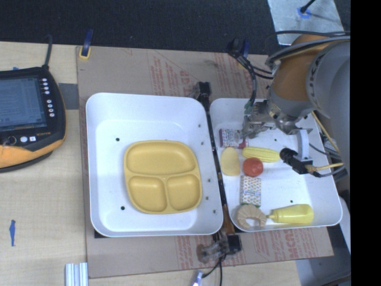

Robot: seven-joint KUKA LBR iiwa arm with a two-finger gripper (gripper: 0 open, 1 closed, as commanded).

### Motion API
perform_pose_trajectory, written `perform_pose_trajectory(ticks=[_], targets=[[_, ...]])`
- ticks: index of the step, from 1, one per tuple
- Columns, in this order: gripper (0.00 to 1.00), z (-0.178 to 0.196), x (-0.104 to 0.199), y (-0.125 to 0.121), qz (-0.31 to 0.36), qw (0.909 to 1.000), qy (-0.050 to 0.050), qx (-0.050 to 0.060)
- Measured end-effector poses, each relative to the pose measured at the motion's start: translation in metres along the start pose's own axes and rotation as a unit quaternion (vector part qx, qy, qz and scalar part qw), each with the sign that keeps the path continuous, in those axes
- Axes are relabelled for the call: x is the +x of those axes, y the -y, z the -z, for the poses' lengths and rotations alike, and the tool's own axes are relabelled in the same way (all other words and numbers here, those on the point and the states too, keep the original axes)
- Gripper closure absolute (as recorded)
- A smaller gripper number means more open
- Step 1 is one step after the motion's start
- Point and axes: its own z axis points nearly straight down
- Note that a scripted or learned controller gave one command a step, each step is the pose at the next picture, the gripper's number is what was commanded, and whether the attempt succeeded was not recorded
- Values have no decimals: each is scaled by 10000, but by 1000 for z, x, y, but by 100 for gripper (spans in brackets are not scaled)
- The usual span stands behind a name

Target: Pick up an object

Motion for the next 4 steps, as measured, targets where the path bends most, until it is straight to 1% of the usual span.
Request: perform_pose_trajectory(ticks=[1, 2, 3, 4], targets=[[100, 22, -7, 56, -25, 10000, 10, 35], [0, 22, -7, 56, -26, 10000, 9, 33], [0, 94, -78, 10, -46, 10000, 12, 14], [0, 26, -18, 36, -21, 10000, 5, 40]])
